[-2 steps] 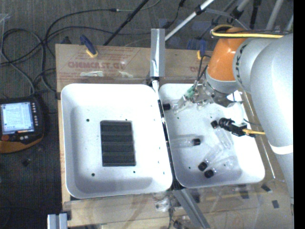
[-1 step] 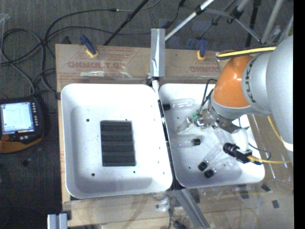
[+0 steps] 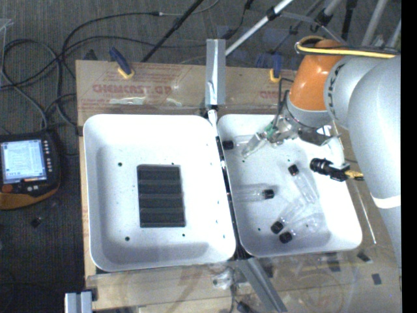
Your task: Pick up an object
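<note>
Starting far L of the grey post (image 3: 215, 77) that stands upright at the back btwn the two bins: a handset w/ lit screen (image 3: 26, 165) lies on the floor, well apart from the bench. A brown board (image 3: 150, 87) sits under both bins, w/ a blue clamp (image 3: 121, 62) on its back edge, L of the post.

The left bin (image 3: 98, 175) is below-L of the post. It holds one thing, a black ribbed pad (image 3: 161, 195), lying flat approx mid-floor.

The right bin (image 3: 339, 220) is below-R of the post. Just below the post, by the bin's L wall, is a small black bit (image 3: 228, 144). Next to it, further R, a clear bottle (image 3: 251, 146) lies tilted, its far end up against the gripper (image 3: 279, 134). Can't tell if the gripper is wide or narrow, or whether it grips the bottle; glare and clear plastic blur that spot.

Lower in the same bin:
- a short vial (image 3: 266, 193) w/ black cap, lying alone mid-floor.
- a long vial (image 3: 301, 182), black cap at its upper end, R of the short one.
- a pair of vials (image 3: 293, 219), black caps toward the front edge, touching each other.

A second clamp (image 3: 277, 61) sits R of the post. The grey arm (image 3: 365, 109) w/ orange band (image 3: 313, 87) fills the far R.
</note>
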Motion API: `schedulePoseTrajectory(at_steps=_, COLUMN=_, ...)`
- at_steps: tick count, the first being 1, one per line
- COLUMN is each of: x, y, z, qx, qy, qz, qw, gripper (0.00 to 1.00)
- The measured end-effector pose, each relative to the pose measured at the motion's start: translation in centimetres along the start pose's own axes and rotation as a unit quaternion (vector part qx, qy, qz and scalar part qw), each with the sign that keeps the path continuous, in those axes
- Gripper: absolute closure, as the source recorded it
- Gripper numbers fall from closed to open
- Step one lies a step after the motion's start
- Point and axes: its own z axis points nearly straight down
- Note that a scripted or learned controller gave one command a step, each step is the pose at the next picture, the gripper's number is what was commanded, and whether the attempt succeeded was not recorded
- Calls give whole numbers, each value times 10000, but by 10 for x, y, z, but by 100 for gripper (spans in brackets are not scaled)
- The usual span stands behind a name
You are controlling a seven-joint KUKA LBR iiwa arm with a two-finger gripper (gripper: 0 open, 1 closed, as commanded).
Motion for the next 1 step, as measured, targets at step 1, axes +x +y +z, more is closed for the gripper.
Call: schedulePoseTrajectory(at_steps=1, x=0, y=-1, z=-10, qx=27, qy=0, qz=-3, qw=10000, gripper=100)
